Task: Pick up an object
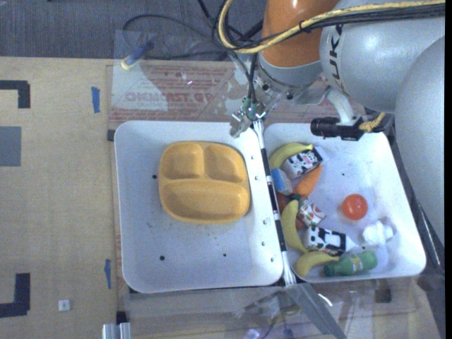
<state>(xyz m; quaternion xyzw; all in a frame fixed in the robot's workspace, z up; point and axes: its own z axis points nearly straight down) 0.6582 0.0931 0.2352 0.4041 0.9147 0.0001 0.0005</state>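
My gripper (244,121) hangs over the far end of the wall between the two bins, with nothing visibly held in it. A yellow divided plate (205,181) lies in the left bin (134,210). The right bin (399,189) holds a banana (284,152), a cow-patterned carton (305,162), a red ball (355,206), a second banana (290,226), another cow-patterned carton (327,240), a green bottle (351,263) and a white object (378,233). All of these lie nearer the camera than the gripper.
The grey arm with its orange band (304,20) fills the upper right and overhangs the right bin's far corner. Yellow and black cables (233,20) loop above the bins. A clear sheet (176,90) lies behind the left bin.
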